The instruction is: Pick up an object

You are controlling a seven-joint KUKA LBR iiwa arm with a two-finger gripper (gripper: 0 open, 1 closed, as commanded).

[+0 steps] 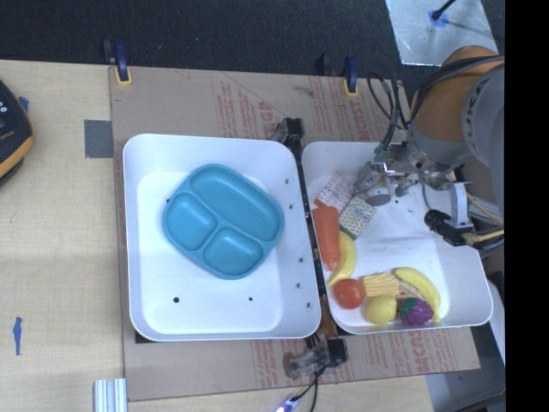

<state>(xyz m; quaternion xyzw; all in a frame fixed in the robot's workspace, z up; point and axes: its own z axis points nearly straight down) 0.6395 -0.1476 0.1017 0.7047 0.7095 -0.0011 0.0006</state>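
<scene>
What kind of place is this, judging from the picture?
Probably a robotics lab bench set up for grasping trials. Two white bins sit side by side on clamped cardboard, one bin holds toy food such as a banana, and the robot arm reaches in over it.

2 bins [137, 230], 2 bananas [420, 283], 1 plate [223, 220]

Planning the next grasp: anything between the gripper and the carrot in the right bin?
Yes. A checkered packet lies between the gripper and the carrot, touching the carrot's upper end. A banana hugs its right side.
</scene>
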